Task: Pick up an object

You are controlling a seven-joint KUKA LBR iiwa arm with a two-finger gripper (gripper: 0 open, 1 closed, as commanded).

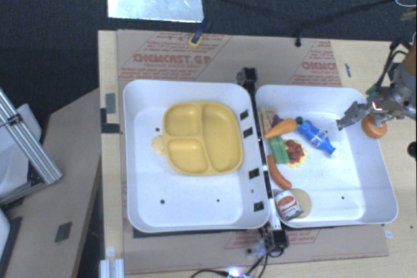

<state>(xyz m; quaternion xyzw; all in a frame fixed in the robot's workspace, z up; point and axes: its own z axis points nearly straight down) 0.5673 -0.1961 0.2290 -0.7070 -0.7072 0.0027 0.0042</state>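
Arm cut off at the right edge; gripper (357,112) over the right bin (374,195) at its 2 o'clock, fingers' spread hard to make out. Right bin: one blue bottle (317,137), one carrot (281,127), one sausage (279,173), one can (288,205). Left bin (140,159): one yellow tray (199,138).

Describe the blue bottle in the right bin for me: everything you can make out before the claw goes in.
The blue bottle is small and looks like plastic, bright blue, with a white patch on its side and a dark green cap at its upper-left end. It lies on its side, slanting from upper left down to lower right, on the floor of the right bin near the middle. Its cap end sits close to the carrot; whether they touch I cannot tell. The claw is to its upper right, apart from it.
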